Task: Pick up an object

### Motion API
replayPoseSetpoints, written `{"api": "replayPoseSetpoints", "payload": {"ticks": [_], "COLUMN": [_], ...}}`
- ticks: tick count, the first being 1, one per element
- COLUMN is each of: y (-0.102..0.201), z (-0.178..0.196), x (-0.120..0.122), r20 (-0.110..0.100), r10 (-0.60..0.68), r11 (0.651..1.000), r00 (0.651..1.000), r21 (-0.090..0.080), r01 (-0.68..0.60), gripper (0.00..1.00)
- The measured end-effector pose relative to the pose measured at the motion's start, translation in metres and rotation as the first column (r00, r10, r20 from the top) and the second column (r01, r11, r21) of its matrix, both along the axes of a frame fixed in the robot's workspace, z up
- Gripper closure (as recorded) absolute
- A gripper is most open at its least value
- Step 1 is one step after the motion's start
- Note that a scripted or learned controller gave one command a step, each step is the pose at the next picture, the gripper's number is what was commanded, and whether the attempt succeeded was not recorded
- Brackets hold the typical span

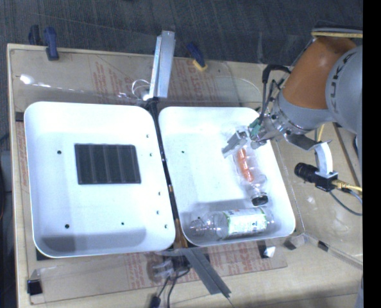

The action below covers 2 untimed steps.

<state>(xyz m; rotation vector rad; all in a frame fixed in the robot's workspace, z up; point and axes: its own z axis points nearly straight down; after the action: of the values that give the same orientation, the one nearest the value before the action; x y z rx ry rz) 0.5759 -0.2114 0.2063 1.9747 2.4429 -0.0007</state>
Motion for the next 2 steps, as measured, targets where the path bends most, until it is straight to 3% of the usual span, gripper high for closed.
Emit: {"api": "replayPoseSetpoints", "payload": {"ticks": [1, 2], "y": [0.0002, 0.0003], "z": [0.0104, 0.0104], "x": [0.0009, 0.0009], "r20": [0.0, 0.0], "r10": [0.003, 0.003], "r11": [1.0, 1.0], "r00": [1.0, 1.0], "r21": [0.0, -0.001], "r01": [-0.003, -0.003], "gripper": [1.0, 0.0]}}
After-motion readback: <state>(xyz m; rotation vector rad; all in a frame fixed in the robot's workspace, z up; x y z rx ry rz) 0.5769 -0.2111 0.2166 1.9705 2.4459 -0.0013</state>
